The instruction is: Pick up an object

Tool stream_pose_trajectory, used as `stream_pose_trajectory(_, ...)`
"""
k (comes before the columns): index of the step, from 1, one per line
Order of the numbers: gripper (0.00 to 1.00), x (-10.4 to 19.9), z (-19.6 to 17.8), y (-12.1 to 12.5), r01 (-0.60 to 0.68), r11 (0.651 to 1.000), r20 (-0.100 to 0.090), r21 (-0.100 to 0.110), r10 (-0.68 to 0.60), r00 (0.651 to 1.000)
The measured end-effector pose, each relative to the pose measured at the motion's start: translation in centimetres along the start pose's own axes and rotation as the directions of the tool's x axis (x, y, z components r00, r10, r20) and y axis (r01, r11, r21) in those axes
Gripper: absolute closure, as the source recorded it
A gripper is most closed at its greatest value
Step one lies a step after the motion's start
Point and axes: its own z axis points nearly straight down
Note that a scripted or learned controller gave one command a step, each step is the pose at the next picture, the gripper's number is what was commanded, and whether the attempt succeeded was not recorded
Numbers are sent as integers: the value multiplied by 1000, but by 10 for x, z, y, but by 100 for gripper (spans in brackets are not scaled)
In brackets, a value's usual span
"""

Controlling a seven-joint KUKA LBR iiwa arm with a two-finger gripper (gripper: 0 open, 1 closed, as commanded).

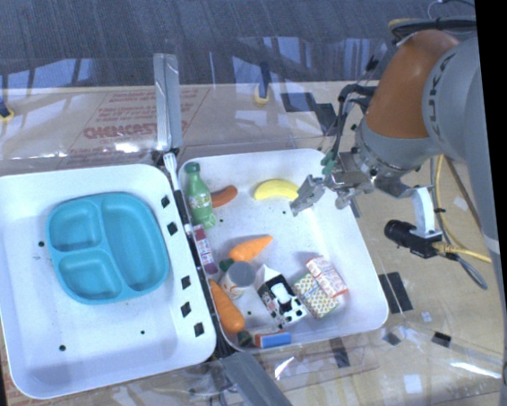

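Toys are piled in the right bin [367,258], and nothing is held.
Nearest, a patterned carton [321,288] and a black-and-white box [282,298] are seen beside two carrots [251,247]. Farther back, a green bottle [199,194] and a yellow banana [274,188] are found. The gripper [324,192] is spread apart just right of the banana. A blue divided plate [108,245] is kept in the left bin [11,295].

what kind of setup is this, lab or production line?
Probably a robot grasping lab. A KUKA arm reaches over two white bins; the right one holds toy items such as a plastic banana and carrot, the left a blue divided tray.
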Motion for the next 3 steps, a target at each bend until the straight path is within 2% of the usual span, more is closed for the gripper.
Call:
stream_pose_trajectory(1, 0, 86, 120, -10, -267, 964, 0, 2, 267, 964)
stream_pose_trajectory(2, 100, 86, 112, -11, -265, 964, 0, 9, 265, 964)
stream_pose_trajectory(3, 100, 87, 104, -13, -262, 965, -1, 17, 262, 965)
